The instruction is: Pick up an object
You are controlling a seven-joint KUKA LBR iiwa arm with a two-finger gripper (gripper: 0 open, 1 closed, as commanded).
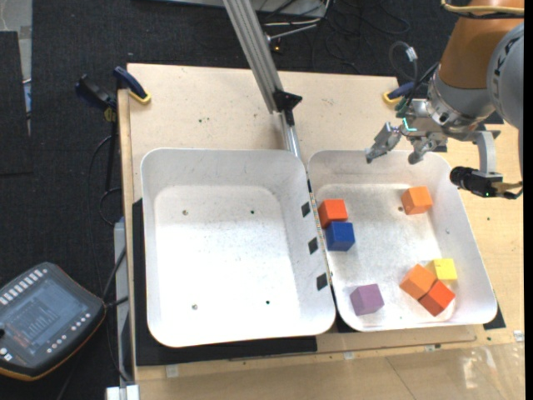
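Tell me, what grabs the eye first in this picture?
Probably the bright blocks scattered in the right bin: a red one touching a blue one near the divider, and a purple one near the front rim. Above the bin's far edge hangs the arm's claw.

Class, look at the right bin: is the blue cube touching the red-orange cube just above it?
Touching. The camera view shows the blue cube pressed against the lower edge of the red-orange cube, with no white bin floor between them.
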